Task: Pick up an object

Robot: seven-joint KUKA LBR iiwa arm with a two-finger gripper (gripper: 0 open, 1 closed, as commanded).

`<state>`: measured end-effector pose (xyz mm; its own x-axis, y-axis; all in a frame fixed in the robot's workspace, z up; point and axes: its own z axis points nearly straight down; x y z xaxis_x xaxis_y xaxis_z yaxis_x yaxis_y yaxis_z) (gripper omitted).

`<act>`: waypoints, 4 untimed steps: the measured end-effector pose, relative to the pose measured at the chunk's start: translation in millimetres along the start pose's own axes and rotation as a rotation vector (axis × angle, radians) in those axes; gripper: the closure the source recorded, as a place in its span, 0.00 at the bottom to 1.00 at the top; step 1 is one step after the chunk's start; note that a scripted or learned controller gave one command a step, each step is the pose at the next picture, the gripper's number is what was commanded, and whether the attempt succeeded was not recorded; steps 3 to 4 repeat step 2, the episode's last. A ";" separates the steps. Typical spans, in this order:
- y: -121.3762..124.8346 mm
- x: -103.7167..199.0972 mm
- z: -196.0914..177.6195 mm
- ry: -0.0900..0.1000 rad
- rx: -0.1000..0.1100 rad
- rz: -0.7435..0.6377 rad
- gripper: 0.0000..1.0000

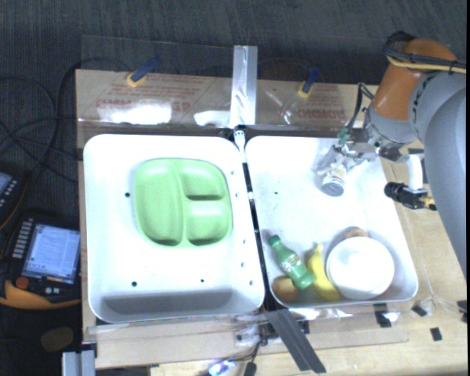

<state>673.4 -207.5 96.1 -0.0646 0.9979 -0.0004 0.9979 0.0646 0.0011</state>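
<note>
Grey arm, orange band, black cables

arm: grey, entering from the right edge, reaching leftward at a downward slant. wrist: orange band showing above it, facing up-left. end effector: hanging low at the arm's tip, pointing down-left; its metal parts are blurring together.

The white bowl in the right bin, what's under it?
The white bowl overlaps a yellow banana and a brownish object poking out behind; whatever lies beneath is hidden.
</note>
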 end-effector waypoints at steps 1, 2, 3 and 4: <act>-63.5 61.4 -76.6 0.003 0.007 0.026 1.00; -75.5 71.3 -161.5 0.003 0.006 -0.088 1.00; -75.5 71.3 -161.5 0.003 0.006 -0.088 1.00; -75.5 71.3 -161.5 0.003 0.006 -0.088 1.00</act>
